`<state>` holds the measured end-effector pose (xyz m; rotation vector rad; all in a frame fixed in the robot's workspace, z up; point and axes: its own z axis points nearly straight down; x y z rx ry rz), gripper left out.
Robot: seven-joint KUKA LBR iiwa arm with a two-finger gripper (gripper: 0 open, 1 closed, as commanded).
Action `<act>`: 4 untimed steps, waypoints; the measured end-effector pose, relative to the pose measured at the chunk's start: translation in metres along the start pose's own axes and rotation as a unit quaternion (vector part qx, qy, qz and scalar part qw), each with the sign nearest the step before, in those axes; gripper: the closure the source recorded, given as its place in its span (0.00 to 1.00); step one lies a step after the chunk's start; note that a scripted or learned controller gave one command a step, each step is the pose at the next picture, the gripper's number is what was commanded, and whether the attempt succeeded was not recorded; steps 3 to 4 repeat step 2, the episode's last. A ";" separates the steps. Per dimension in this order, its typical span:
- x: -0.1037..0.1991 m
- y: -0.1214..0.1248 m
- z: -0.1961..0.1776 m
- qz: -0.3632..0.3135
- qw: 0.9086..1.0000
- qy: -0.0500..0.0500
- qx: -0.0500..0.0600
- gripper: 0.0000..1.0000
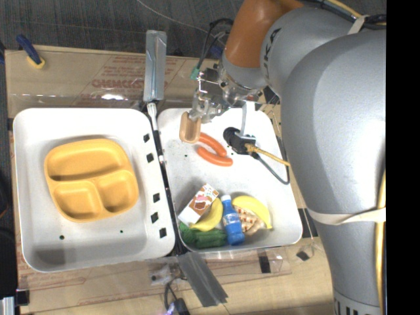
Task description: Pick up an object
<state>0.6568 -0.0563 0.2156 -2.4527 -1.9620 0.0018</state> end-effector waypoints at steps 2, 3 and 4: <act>-0.009 -0.097 0.001 0.208 0.978 -0.001 0.001 1.00; -0.009 -0.097 0.001 0.208 0.978 -0.001 0.001 1.00; -0.009 -0.097 0.001 0.208 0.978 -0.001 0.001 1.00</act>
